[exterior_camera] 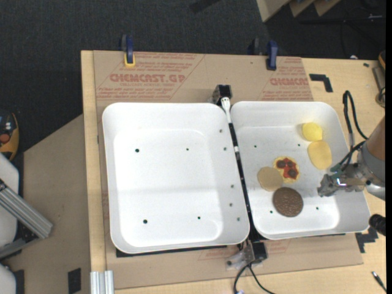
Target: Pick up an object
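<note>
Several small food-like objects lie in the right bin [269, 118]: a yellow lump [312, 131] at the back, a pale yellow oval [320, 154] just in front of it, a small red and orange piece [286, 168], a tan disc [269, 178] and a brown round cookie [287, 201] nearest the front. My gripper [331, 184] hangs low at the bin's right side, right of the cookie and below the pale oval, apart from both. I see nothing between its fingers.
The left bin [171, 176] sits beside the right one on a cardboard-covered bench [184, 72]. Two clamps [128, 49] hold the board at the back edge. A black cable [347, 112] runs along the right bin's right rim.
</note>
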Motion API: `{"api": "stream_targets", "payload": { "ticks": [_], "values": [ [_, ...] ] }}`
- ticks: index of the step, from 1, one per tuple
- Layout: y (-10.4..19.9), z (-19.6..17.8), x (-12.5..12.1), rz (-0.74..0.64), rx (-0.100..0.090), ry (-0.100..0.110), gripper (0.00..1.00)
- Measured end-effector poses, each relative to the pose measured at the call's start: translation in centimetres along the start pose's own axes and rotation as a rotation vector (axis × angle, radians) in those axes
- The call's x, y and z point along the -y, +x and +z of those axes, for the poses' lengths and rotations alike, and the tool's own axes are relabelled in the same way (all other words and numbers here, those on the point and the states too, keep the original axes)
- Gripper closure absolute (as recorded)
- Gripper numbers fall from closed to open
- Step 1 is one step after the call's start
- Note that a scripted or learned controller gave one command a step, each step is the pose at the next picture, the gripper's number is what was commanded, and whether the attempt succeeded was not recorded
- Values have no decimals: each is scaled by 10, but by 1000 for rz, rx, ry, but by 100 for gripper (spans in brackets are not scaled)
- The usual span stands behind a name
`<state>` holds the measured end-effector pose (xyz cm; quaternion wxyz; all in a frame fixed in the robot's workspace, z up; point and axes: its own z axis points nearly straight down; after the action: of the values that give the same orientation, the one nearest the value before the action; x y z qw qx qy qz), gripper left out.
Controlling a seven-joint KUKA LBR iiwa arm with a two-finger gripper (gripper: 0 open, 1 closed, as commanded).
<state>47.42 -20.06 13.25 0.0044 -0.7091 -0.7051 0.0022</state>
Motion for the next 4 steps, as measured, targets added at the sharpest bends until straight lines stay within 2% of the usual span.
{"api": "stream_targets", "payload": {
  "ticks": [1,2,3,4],
  "values": [
    [1,-13,-5,-4,5,-12,100],
    [-24,51,-25,-4,3,-8,100],
    [29,-37,-44,-12,5,-17,100],
    [87,-89,-2,-10,1,-10,100]
  ]
}}
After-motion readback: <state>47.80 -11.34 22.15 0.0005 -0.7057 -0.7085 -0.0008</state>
